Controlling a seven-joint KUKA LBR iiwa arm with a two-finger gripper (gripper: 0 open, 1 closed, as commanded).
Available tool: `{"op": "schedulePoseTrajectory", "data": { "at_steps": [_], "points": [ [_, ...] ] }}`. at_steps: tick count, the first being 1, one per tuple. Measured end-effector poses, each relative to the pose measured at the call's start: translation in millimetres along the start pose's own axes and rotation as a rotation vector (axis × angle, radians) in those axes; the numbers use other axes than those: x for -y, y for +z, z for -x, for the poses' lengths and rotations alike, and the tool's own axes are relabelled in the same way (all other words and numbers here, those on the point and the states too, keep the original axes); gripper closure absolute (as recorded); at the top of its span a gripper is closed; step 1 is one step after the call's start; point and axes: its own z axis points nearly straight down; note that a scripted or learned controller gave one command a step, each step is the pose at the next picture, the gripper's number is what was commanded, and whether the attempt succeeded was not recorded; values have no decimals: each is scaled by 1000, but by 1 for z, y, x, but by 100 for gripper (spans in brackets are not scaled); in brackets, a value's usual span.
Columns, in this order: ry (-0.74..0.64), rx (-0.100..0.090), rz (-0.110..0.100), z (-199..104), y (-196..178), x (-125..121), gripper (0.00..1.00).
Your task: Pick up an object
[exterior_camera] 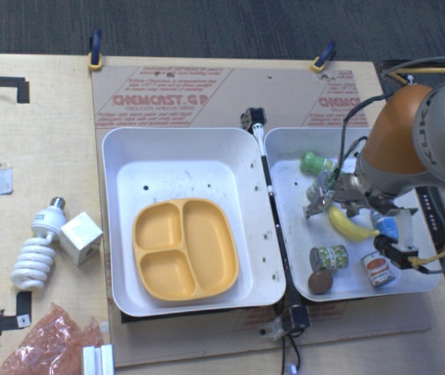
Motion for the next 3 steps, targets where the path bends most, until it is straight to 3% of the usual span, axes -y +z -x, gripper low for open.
{"op": "schedulePoseTrajectory", "data": {
  "at_steps": [1,2,3],
  "points": [
    [2,1,2,1,-10,-1,100],
    [2,1,2,1,-10,-1,0],
    [1,0,1,0,0,44,0]
  ]
}}
